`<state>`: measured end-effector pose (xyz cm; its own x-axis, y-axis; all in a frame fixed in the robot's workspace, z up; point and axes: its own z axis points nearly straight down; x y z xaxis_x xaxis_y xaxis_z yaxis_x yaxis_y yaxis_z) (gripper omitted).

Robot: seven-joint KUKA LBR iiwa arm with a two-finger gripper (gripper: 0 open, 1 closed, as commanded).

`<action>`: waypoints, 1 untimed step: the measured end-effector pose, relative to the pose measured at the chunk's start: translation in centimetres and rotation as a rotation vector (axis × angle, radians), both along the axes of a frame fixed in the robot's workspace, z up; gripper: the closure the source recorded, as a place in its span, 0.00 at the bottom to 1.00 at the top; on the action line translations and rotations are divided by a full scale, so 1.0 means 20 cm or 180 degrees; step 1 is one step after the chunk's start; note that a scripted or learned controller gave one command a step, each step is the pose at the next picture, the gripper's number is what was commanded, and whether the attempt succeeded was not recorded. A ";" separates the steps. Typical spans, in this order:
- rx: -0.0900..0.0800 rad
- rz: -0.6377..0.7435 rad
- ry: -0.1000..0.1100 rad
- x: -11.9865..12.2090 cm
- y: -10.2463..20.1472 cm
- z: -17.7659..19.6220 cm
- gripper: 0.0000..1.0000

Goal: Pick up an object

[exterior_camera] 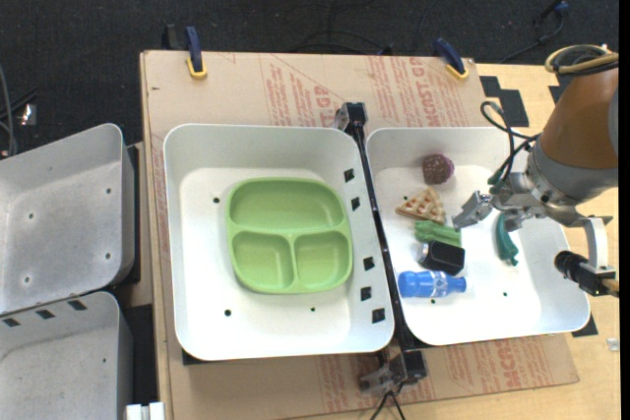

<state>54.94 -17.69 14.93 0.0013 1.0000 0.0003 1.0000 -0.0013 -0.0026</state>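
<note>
The hand (pixel 484 208), its grip unreadable, hovers near a slim, stiff green tool (pixel 506 240), likely light, best pinched mid-handle.

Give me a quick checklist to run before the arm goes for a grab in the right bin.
1. Objects to pick in the right bin: ok, a purple ball, waffle piece, green piece, black block and blue bottle.
2. Gripper over that bin: ok.
3. Gripper holds nothing yet: cannot tell.
4. Targets spaced apart: not ok, green piece and black block touch.
5. Ball stands alone: ok.
6. Green tray out of the way: ok, in the left bin.
</note>
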 end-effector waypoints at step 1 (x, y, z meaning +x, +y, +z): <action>0.0003 0.0002 0.0003 0.00 0.00 -0.26 0.00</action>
<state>54.92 -17.64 9.69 0.0007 1.0000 0.0014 1.0000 -0.0007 -0.0035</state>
